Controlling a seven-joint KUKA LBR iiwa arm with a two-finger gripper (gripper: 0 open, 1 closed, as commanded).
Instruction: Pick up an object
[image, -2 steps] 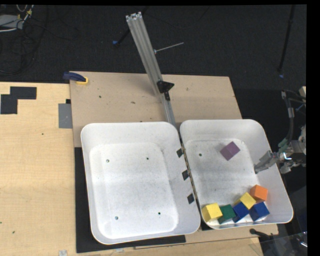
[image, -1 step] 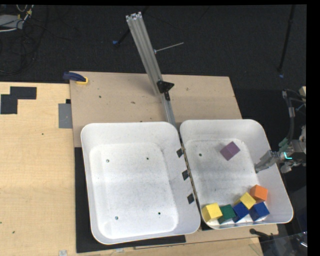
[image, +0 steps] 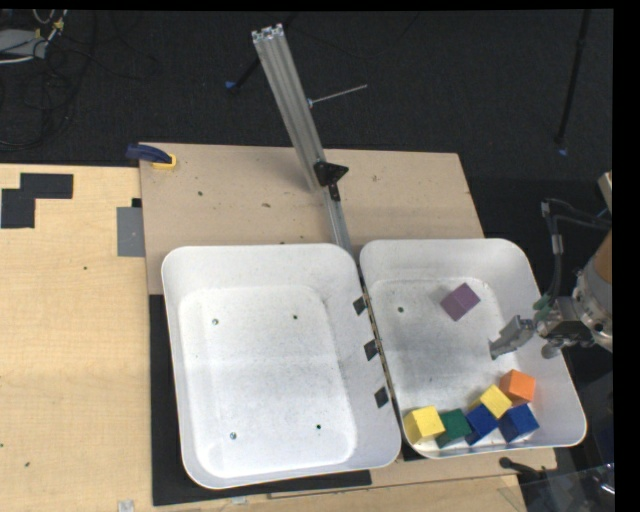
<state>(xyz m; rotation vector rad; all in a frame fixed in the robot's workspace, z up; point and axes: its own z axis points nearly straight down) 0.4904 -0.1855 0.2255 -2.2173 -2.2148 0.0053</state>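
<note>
Right bin (image: 440, 262): purple block (image: 460, 300), coloured blocks (image: 480, 415) clustered near corner.

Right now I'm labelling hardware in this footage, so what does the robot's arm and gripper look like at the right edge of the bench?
The gripper is a small grey metal assembly with slim grey fingers and a tiny green spot near its base. Behind it sits a pale grey wrist body with a hint of orange above it at the frame edge. A thin dark cable loops above the wrist.
</note>
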